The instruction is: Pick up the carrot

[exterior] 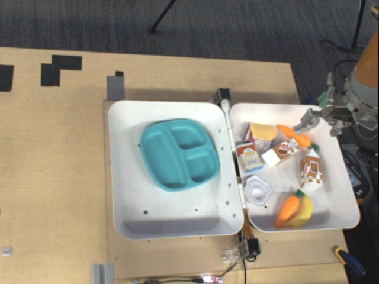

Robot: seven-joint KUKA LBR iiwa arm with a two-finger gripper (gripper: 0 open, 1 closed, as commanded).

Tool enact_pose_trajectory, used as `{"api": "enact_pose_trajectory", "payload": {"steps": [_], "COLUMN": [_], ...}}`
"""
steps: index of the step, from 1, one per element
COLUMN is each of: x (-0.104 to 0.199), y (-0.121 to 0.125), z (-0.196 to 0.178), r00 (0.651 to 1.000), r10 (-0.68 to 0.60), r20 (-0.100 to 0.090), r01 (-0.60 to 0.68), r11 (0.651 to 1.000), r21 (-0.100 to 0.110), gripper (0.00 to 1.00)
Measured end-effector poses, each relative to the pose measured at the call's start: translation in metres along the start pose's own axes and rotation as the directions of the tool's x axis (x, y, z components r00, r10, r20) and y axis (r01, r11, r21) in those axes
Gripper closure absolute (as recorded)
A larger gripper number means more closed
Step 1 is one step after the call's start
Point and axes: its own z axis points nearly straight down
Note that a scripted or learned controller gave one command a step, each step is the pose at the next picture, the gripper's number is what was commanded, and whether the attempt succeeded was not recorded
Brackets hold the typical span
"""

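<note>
An orange carrot [288,209] with a green top lies near the front edge of the right bin [349,209], pressed against a yellow banana [303,210]. A second orange carrot-like piece [294,136] lies at the back of that bin, beside a cheese wedge [263,131]. My gripper [321,123] hangs over the bin's back right corner, just right of the upper orange piece. It is open, and nothing sits between its fingers [308,119].
The right bin also holds small printed boxes [249,157], a white cup [257,190] and a small bottle [311,171]. A teal divided plate [179,153] lies in the left bin [127,218]. Cables and gear sit off the bench to the right.
</note>
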Motion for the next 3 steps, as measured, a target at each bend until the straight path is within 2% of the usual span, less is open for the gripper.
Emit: {"api": "enact_pose_trajectory", "payload": {"steps": [1, 2, 3], "x": [-0.034, -0.061, -0.06], "y": [0.044, 0.074, 0.079], "z": [0.117, 0.181, 0.165], "r00": [0.98, 0.959, 0.958], "r10": [-0.199, -0.283, -0.287], "r20": [-0.003, -0.001, 0.007], "r01": [0.199, 0.283, 0.287], "r11": [0.98, 0.959, 0.958], "r21": [0.007, 0.002, -0.011], "gripper": [0.0, 0.0, 1.0]}}
